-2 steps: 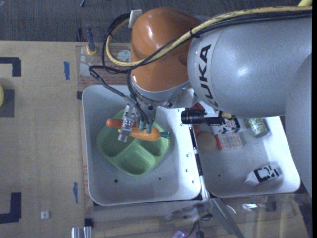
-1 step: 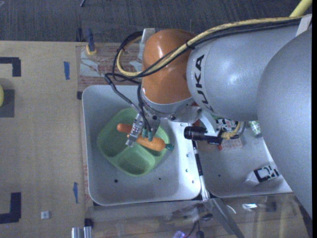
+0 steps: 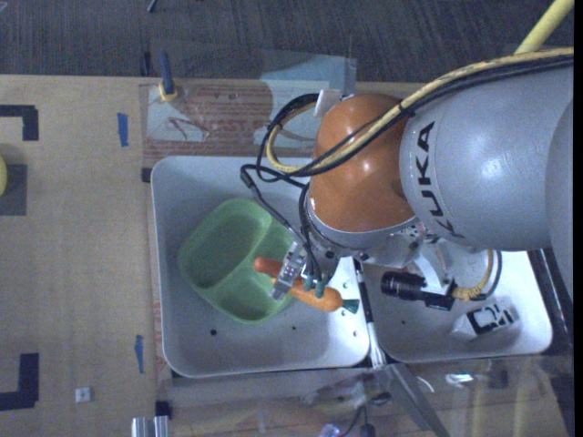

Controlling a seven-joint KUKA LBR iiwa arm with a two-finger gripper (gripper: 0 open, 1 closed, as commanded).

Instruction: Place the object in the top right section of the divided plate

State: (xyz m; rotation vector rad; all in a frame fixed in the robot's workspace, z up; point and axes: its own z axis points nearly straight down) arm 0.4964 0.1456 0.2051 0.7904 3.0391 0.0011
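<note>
A pale wooden bench [image 3: 73, 271] is seen from above, marked with black corner brackets and short strips of blue tape, with a dark carpeted floor [image 3: 273, 7] visible beyond its far edge. Two shallow white bins are set side by side on the bench: the left bin [image 3: 228, 344] and the right bin [image 3: 510, 335], their rims meeting near the lower centre of the view. A clear plastic sheet and a patch of reddish board are seen just behind the left bin.

A green divided plate [image 3: 223, 258] is seen tilted inside the left bin, its inner walls visible. An orange carrot-shaped object [image 3: 314, 294] lies across the plate's right edge, one end reaching over the plate's interior and its green-tipped end resting toward the bin floor just beside the plate.

The grey arm [image 3: 492, 153], with its orange band [image 3: 360, 167] and trailing yellow and black cables, is extended in from the right over the junction of the bins. The gripper [image 3: 293, 276] is positioned directly at the carrot, its metal finger seen against the orange body at the plate's rim. How far the claw is opened, and whether the carrot is actually held, cannot be told from this angle.
</note>
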